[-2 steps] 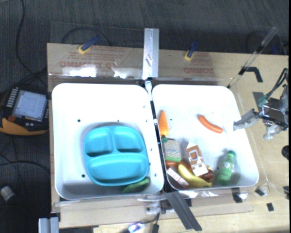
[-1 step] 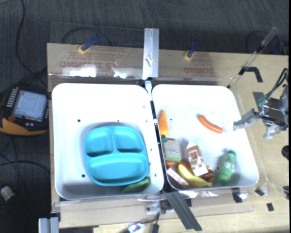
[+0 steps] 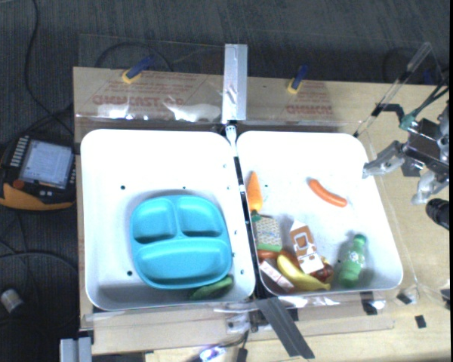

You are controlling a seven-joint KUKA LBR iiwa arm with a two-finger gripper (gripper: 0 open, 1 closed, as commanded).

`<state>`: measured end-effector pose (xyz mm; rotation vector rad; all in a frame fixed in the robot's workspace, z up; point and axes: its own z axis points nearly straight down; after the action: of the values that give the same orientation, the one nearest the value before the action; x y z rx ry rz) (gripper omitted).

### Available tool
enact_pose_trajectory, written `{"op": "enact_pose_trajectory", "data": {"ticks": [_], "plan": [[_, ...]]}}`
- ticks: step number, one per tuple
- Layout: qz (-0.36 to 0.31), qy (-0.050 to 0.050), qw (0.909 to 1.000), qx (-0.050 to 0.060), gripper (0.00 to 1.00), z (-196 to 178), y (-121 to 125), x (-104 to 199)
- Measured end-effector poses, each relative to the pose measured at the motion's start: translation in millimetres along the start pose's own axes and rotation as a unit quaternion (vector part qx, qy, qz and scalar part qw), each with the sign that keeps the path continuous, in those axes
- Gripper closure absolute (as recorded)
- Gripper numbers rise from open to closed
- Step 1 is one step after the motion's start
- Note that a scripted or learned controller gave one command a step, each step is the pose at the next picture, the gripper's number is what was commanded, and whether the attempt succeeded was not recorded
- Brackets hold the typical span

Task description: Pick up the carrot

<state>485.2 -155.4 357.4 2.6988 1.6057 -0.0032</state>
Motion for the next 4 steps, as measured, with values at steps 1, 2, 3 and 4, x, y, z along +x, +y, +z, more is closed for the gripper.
{"op": "enact_pose_trajectory", "data": {"ticks": [1, 2, 3, 4], "plan": [[0.01, 0.0, 1.0, 0.001, 0.0, -20.5, 20.8, -40.3], [0.01, -0.001, 1.0, 0.001, 0.0, -20.5, 20.8, -40.4], [0.046, -0.001, 0.9989, 0.0, 0.0, -67.5, 27.7, -52.8], [0.046, -0.001, 0.9989, 0.0, 0.0, -67.4, 27.7, -52.8]]}}
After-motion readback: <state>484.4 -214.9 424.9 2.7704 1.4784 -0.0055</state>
